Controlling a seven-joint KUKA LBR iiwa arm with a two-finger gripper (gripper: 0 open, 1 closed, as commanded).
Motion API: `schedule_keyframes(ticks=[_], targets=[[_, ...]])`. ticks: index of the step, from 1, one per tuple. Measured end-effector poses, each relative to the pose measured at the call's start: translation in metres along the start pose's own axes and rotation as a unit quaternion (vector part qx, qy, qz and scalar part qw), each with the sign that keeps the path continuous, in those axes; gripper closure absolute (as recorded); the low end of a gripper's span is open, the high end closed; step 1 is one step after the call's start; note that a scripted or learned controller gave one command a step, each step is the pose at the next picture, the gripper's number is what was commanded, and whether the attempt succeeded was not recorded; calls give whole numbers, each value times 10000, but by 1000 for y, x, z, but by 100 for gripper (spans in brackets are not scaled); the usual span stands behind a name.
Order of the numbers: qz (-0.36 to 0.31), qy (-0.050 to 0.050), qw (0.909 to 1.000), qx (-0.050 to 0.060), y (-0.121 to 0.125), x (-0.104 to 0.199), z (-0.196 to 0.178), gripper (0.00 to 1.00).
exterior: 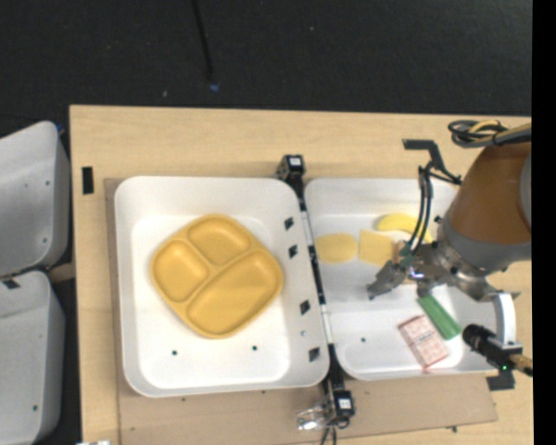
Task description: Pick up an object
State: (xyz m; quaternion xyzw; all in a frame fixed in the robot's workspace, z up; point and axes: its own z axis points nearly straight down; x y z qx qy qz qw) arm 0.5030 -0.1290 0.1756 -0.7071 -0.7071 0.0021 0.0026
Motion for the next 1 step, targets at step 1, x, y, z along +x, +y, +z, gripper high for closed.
schedule_keyframes(ticks=[1], targets=[[5, -1, 10000, 3, -8, -6, 59, 0]])
